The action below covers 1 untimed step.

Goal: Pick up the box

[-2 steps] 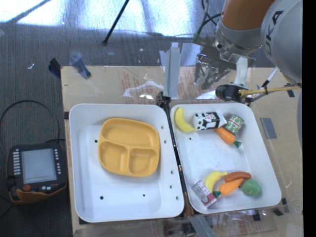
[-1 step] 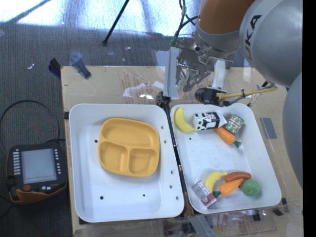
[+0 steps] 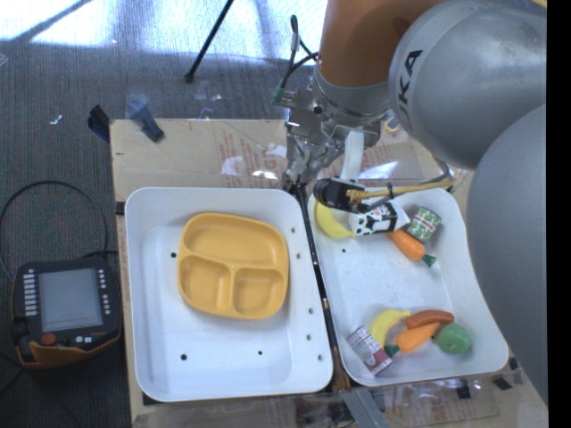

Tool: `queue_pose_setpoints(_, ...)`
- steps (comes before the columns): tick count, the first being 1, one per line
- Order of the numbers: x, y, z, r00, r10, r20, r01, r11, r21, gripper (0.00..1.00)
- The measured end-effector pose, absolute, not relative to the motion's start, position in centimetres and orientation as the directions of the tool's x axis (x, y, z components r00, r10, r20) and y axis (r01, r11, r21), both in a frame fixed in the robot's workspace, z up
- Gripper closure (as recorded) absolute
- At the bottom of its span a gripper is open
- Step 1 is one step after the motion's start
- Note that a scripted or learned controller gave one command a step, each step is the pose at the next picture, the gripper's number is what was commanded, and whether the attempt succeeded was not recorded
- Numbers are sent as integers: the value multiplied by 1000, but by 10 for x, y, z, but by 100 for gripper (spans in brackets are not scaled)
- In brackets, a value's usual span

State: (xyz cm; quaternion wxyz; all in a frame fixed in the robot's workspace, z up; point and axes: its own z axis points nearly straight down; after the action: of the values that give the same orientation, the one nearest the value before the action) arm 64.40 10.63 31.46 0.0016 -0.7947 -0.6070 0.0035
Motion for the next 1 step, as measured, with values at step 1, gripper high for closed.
queue_pose_setpoints(1,623,175,351,246,969,-4,969,-246,-5,100)
